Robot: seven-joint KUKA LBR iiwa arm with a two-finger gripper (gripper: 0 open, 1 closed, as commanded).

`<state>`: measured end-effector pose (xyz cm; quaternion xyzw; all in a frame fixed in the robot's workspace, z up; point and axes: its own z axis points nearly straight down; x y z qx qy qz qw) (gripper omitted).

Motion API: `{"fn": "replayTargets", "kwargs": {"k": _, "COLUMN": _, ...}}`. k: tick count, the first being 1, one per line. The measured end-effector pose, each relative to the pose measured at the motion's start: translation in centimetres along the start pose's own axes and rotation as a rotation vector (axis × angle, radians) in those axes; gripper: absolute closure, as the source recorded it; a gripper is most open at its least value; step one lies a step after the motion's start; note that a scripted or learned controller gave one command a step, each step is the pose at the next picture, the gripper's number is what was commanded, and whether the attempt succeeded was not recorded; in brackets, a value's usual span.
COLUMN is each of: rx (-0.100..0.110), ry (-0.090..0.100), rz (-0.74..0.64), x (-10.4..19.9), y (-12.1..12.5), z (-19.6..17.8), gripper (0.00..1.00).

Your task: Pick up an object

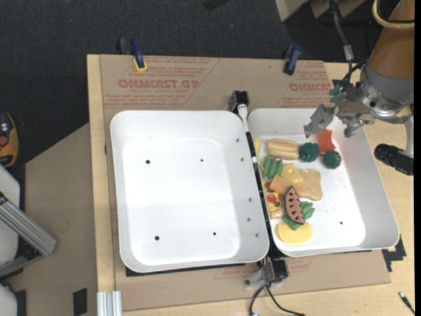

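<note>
Currently tool (337,125) hangs open over right bin's (368,196) far end, gripping nothing. Red toy piece (325,139) sits just below its fingers, likely the target; other toy food clusters against the left wall.

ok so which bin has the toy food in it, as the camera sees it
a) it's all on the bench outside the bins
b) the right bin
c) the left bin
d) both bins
b, the toy food pile lies in the right bin, below the claw, while the left bin shows just its white floor with a few dark dots.
</note>
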<state>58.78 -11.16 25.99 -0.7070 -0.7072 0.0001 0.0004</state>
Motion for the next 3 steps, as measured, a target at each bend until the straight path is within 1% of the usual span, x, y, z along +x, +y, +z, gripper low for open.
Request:
{"fn": "replayTargets", "kwargs": {"k": 1, "rx": -0.001, "ry": -0.001, "rz": 0.001, "x": 1.3, "y": -3.6, "z": 18.0, "gripper": 0.00}}
{"fn": "replayTargets", "kwargs": {"k": 2, "rx": -0.012, "ry": -0.006, "rz": 0.003, "x": 1.0, "y": -3.2, "z": 16.2, "gripper": 1.00}}
{"fn": "replayTargets", "kwargs": {"k": 3, "rx": -0.016, "ry": 0.000, "rz": -0.008, "x": 6.5, "y": 4.1, "z": 6.8, "gripper": 1.00}}
